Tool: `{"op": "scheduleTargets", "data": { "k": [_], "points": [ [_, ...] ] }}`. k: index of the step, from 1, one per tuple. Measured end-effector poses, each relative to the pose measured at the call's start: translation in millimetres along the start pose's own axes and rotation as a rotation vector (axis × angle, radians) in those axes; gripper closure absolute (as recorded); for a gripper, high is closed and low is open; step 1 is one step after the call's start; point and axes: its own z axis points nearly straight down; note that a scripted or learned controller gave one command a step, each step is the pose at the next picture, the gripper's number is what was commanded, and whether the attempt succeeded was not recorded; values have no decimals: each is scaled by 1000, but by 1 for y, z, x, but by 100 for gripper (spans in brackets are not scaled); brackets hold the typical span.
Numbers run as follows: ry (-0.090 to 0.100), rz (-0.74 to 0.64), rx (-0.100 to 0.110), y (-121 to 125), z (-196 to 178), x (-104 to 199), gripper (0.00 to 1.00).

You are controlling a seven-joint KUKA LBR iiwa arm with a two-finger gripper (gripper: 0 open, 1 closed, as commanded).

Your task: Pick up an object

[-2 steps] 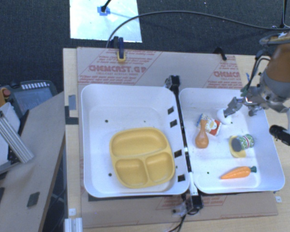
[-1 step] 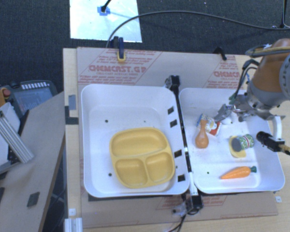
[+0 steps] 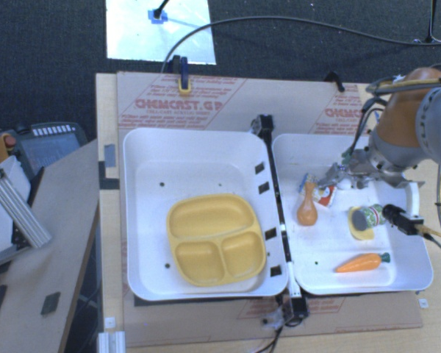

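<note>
The right bin (image 3: 419, 271) holds several toy items. An orange gourd-shaped piece (image 3: 307, 209) lies near its left wall, with a small red, white and blue item (image 3: 323, 193) just beside it. Further right, a grey-green can-like object (image 3: 367, 217) lies on a yellow piece (image 3: 360, 230). An orange carrot (image 3: 360, 263) rests near the front. My gripper (image 3: 338, 176) hangs low over the back middle of this bin, just right of the small red and blue item. Whether it touches that item is unclear. Nothing is visibly held.
A yellow divided plate (image 3: 184, 223) lies in the left bin (image 3: 143, 197). The arm's orange band (image 3: 404, 116) and cables hang over the right bin's back right corner. A black connector (image 3: 400, 220) sticks out near the can. A black divider (image 3: 273, 197) separates the bins.
</note>
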Motion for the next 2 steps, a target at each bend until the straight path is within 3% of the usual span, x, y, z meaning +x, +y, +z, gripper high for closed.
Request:
{"op": "scheduleTargets", "data": {
  "k": [1, 2],
  "points": [
    [0, -5, -11, 4, -15, 1, 100],
    [-3, -2, -2, 13, -62, 5, 100]
  ]
}}
